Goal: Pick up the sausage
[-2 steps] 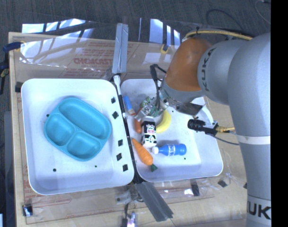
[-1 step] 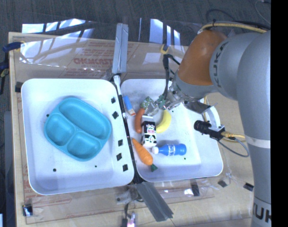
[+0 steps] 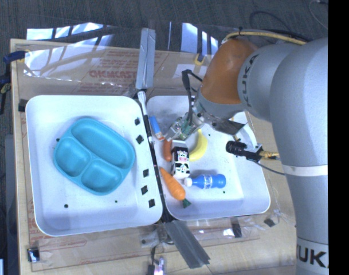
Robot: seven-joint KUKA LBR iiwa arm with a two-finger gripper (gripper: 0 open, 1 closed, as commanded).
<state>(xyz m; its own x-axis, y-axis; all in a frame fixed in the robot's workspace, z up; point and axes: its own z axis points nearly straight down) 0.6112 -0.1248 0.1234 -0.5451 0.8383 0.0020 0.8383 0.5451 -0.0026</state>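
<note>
The left bin (image 3: 42,171) on the worktop (image 3: 65,62) carries a blue divided plate (image 3: 94,154), with bare white floor all round it. In the crowded right bin (image 3: 251,196), the sausage (image 3: 168,148) lies close to the dividing wall, long axis roughly upright in view, partly hidden. A carrot (image 3: 174,185), banana (image 3: 199,146) and blue bottle (image 3: 207,181) sit nearby. The gripper (image 3: 184,127) hangs just above; whether its jaws are clenched or released I cannot tell.
</note>
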